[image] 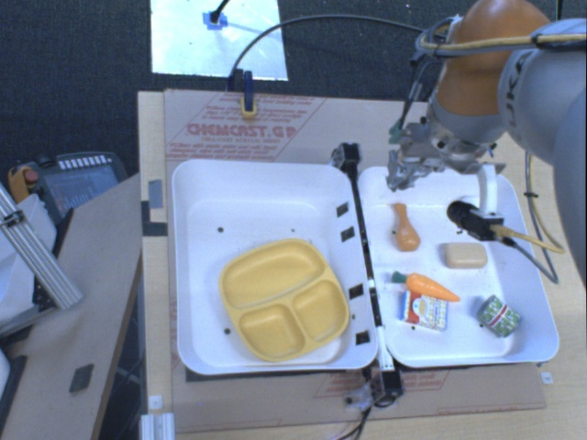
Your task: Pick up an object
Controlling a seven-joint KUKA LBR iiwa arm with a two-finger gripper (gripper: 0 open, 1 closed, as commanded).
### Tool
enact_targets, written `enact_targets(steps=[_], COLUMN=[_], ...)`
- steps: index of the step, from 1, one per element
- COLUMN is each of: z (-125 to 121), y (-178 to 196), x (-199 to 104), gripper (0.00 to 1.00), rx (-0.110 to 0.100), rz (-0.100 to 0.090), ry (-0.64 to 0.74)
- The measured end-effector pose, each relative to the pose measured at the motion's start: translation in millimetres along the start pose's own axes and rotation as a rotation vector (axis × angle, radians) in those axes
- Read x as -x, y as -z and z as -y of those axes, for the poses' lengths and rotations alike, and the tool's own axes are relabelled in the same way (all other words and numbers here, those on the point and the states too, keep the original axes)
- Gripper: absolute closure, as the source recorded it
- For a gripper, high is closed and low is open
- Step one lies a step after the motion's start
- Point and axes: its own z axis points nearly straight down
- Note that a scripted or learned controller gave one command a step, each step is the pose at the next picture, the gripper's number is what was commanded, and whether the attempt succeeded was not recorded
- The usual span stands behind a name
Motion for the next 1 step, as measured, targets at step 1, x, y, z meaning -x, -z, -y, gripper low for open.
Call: enact_targets(steps=[1], z=[-13.4], y=[3.4], x=[-53.8], gripper=[1.0], rx=[0.001], rz=[0.0], ry=[0.0])
